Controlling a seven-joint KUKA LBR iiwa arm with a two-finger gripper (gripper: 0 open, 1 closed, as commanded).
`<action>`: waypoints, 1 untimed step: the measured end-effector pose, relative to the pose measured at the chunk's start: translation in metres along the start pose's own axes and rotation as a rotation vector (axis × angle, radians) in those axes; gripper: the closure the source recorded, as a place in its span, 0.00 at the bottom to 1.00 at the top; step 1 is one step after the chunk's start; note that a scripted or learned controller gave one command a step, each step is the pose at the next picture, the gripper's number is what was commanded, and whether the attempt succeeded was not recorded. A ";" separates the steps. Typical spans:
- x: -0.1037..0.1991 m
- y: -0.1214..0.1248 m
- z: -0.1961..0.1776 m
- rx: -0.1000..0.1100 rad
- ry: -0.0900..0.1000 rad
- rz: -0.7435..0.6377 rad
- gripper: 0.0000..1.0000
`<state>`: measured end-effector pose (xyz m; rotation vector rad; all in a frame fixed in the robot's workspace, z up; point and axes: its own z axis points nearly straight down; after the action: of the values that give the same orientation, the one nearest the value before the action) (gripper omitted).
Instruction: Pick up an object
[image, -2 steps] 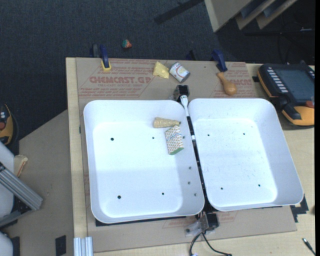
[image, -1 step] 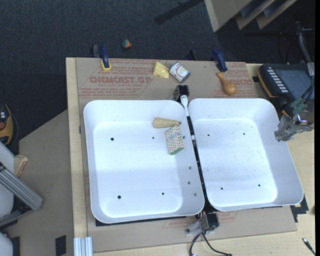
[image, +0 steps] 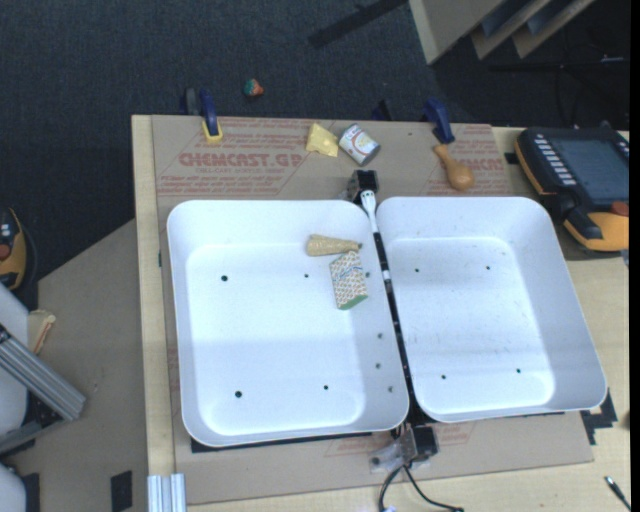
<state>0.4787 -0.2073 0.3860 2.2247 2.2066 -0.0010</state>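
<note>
I cannot tell my gripper's state. A patterned packet (image: 348, 279) lies in the left bin (image: 200, 330), touching a tan cone (image: 331, 245).

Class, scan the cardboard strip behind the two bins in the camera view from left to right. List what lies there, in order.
Blue clamp with yellow tip → yellow wedge → small white box → second blue clamp → wooden-coloured pear-shaped piece.
</note>
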 end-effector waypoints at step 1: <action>0.075 -0.002 0.144 0.021 0.013 -0.014 1.00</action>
<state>0.4777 -0.1336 0.2413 2.2259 2.2392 -0.0092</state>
